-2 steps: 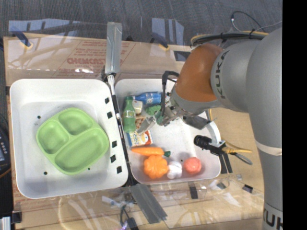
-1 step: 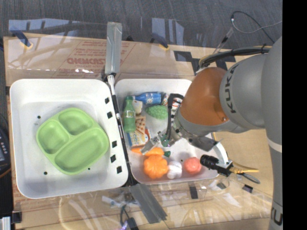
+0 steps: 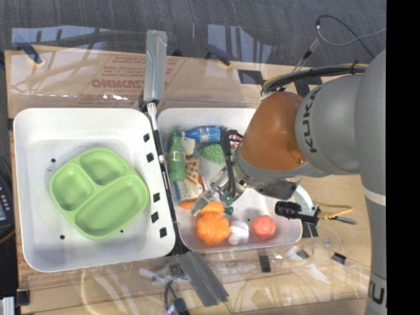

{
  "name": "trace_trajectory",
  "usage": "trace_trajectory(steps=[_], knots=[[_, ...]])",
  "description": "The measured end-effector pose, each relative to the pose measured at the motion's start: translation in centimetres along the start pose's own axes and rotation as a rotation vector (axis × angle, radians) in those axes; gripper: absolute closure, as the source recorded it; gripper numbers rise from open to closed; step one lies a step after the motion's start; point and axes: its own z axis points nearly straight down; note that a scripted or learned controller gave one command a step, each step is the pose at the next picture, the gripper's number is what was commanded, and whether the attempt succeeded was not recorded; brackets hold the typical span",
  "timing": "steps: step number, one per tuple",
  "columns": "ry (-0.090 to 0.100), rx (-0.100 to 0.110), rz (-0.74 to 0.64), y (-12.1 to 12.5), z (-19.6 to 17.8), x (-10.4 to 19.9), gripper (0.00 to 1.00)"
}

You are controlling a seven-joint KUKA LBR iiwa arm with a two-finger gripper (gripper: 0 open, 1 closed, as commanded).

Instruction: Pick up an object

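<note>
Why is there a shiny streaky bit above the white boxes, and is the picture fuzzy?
In the camera view, clear plastic sheeting behind the bins reflects light in pale streaks; the green plate looks sharp and evenly lit; the arm shades the right bin beneath it.

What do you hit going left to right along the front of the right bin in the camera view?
Orange pumpkin-like toy → small white object → pink round toy. The gripper sits just above the pumpkin.
</note>
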Motion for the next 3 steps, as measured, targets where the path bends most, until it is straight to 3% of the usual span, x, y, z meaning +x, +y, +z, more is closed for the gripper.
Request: trace_trajectory(steps=[1,2,3], knots=[[-0.003,-0.001,-0.163,1.3,-3.0,-0.9,0.00],[0.000,0.001,-0.148,0.7,-2.6,0.8,0.00],[-0.005,-0.002,-0.094,3.2,-7.1,-0.9,0.00]])
